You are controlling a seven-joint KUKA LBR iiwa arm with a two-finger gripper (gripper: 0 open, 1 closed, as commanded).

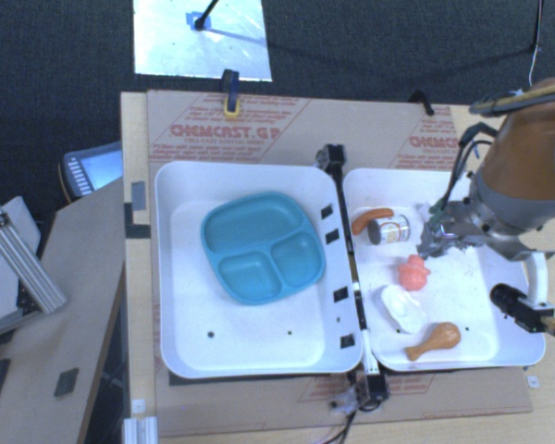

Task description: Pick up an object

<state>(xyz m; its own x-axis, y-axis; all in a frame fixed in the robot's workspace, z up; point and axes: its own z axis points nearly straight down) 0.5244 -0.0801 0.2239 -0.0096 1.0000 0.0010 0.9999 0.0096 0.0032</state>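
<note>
Overhead, the grey robot arm's tool (435,239) hangs low in the right-hand shallow white bin (509,336), just above a small pink lumpy toy (413,273); whether it is spread or pressed together cannot be told.

Nearest to it, the pink toy looks light and slightly soft, probably best pinched across its rounded middle. Around it lie an orange sausage-shaped piece (371,217), a small dark-capped jar on its side (389,230), a white crumpled lump (402,309) and a glossy tan plastic drumstick (435,339). On the desk's left-hand white bin (180,331) rests a smooth turquoise divided plate (263,246).
</note>
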